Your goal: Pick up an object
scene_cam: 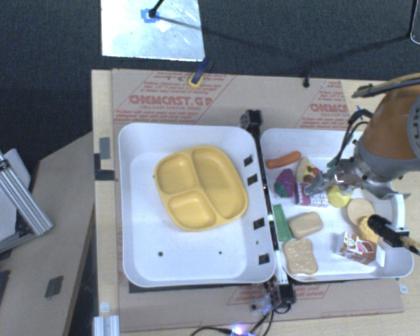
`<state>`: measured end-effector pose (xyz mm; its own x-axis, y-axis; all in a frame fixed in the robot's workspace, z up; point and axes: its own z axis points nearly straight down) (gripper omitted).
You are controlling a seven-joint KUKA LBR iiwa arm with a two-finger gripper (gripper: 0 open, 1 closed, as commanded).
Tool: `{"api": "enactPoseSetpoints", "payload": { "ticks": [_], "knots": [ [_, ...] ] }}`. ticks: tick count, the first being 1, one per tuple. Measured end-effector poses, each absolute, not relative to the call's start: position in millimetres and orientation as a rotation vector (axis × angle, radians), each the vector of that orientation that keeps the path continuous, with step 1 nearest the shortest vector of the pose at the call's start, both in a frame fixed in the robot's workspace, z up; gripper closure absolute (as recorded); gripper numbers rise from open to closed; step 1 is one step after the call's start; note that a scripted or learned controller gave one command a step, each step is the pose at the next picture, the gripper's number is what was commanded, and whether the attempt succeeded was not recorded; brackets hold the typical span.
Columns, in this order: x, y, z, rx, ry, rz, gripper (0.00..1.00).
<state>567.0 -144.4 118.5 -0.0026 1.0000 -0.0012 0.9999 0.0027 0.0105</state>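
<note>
1. We see the arm (399, 135) reach in from the right over the right bin (399, 261).
2. The gripper (320, 182) sits low over that bin's upper middle; we cannot tell if the fingers are spread or pressed together, too small and dark.
3. Nothing visibly sits between the fingers, so we do not call anything held.
4. Just left of the fingers: a purple grape bunch (286, 183).
5. Up-left of them: an orange carrot (283, 159), lying flat near the bin's top wall.
6. Right under or touching the fingertips: a pale yellow piece (306, 168) and a pink-white packet (315, 199); contact unclear.
7. Just right of the fingers: a lemon (338, 197).
8. Below the fingers: a tan bun (305, 225), then a toast slice (300, 256) near the bottom wall.
9. Below-left: a green strip (281, 222) along the bin's left wall.
10. Below-right: a snack pack (357, 248).
11. Well left of the fingers, the left bin (136, 208) holds a yellow tray (199, 186) with three compartments.
</note>
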Motion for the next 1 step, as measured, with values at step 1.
{"api": "enactPoseSetpoints", "payload": {
  "ticks": [1],
  "knots": [
    [573.4, -143.1, 111.7, 2.2, 2.211, 0.026, 0.0]
  ]
}}
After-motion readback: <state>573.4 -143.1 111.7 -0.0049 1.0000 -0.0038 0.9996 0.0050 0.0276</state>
